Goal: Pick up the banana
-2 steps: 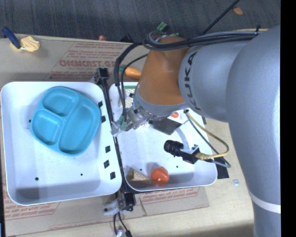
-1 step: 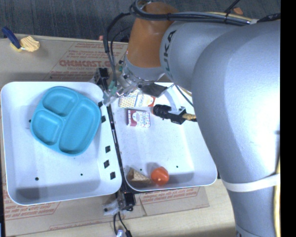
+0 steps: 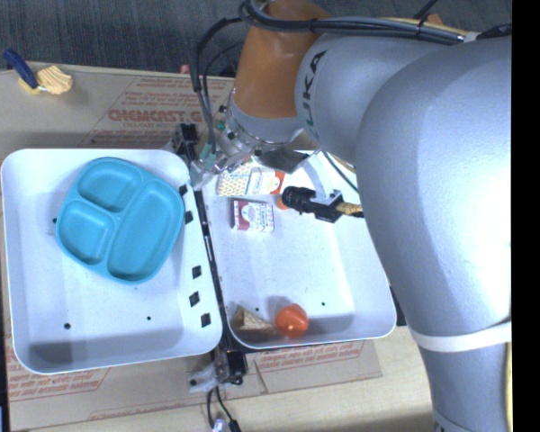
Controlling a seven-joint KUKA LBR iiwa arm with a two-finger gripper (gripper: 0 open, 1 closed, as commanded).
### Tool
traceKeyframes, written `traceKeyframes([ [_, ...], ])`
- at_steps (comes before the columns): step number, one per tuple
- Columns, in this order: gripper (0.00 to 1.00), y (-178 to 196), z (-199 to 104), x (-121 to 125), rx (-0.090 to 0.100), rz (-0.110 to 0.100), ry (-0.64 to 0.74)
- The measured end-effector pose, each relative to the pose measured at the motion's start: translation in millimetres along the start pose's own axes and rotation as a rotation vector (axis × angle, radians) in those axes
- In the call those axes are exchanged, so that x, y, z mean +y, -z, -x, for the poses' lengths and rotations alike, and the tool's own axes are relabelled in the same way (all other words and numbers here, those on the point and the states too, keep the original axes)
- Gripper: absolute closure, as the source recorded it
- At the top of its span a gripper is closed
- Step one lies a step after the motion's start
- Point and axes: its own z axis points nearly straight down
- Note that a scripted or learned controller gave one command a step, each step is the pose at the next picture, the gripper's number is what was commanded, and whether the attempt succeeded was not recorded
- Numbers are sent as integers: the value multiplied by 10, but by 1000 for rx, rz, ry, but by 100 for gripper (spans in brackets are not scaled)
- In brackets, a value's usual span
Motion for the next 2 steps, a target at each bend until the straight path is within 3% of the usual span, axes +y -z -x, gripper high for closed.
traceKeyframes([
  [1,100,-101,550,-199,-1,2,-22],
  [2,100,27,1105,-424,-1,2,57],
])
